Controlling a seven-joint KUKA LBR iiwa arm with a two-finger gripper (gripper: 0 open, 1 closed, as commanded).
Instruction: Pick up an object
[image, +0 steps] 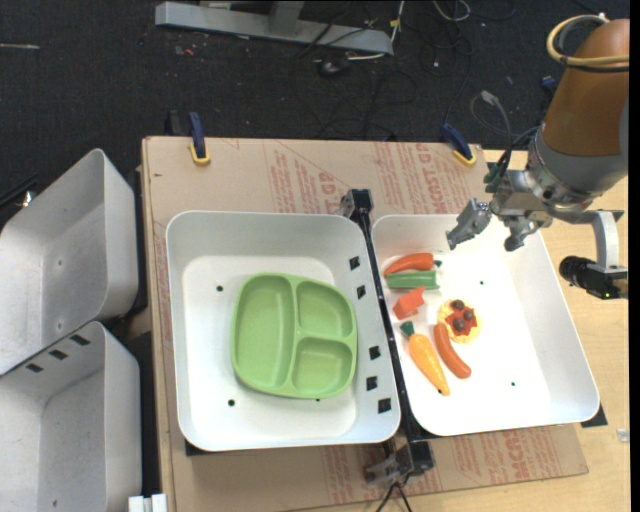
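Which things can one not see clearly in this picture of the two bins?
- Gripper: in the camera view the fingers look spread, with nothing between them.
- Arm above the orange band: cut off by the top and right edges.
- Small yellow toy in the right bin: too small to identify.
- Clamp at the bench front: blurred.

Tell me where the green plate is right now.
The green plate lies in the middle of the left bin, across the divider from the toy food in the right bin.
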